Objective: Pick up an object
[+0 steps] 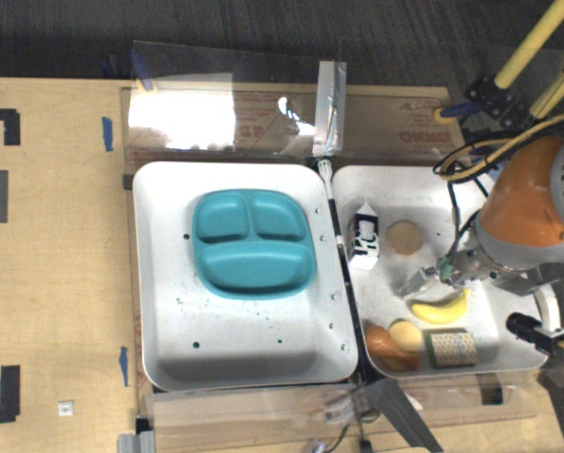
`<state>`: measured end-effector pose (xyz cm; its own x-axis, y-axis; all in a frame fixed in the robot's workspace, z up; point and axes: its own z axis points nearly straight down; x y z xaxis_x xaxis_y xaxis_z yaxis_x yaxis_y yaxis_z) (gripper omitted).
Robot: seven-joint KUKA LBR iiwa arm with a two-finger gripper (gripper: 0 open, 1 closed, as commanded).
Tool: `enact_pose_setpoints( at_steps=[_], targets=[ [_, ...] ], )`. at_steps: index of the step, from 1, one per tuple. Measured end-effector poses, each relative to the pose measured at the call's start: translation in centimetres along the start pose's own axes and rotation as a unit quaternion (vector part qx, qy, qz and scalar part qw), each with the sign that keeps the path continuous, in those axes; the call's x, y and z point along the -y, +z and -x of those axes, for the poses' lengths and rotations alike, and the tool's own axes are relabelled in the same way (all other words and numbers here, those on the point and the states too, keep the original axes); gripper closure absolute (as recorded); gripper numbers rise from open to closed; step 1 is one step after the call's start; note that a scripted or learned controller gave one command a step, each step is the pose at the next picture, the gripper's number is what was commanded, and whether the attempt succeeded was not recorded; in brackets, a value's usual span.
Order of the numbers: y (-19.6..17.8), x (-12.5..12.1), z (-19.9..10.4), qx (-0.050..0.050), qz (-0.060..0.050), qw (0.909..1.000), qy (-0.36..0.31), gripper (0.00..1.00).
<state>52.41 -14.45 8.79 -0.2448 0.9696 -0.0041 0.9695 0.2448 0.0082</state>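
Observation:
The right bin (471, 182) holds several objects. A yellow banana (440, 310) lies in its middle. In front of it sit a reddish-orange fruit (386, 344), a pale yellow fruit (406, 334) and a tan scrub block (451, 348). At the back left of this bin a white bottle with a black label (364, 239) lies beside a flat tan disc (405, 238). My gripper (431, 277) hangs low in the right bin, just above the banana's upper edge and to the right of the disc. Nothing can be seen held in it.
The left bin (169, 328) carries a teal divided plate (254, 242). The grey arm with its orange band (527, 206) reaches in over the right bin's right wall. Cables and yellow bars (537, 36) lie at the back right. Cardboard and clear film (263, 121) stand behind the bins.

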Motion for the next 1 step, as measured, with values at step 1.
enact_pose_setpoints(
  at_steps=[1],
  targets=[
    [-0.01, 4.48, 0.39, -0.001, -0.001, 0.9871, 0.16, 0.0]
  ],
)
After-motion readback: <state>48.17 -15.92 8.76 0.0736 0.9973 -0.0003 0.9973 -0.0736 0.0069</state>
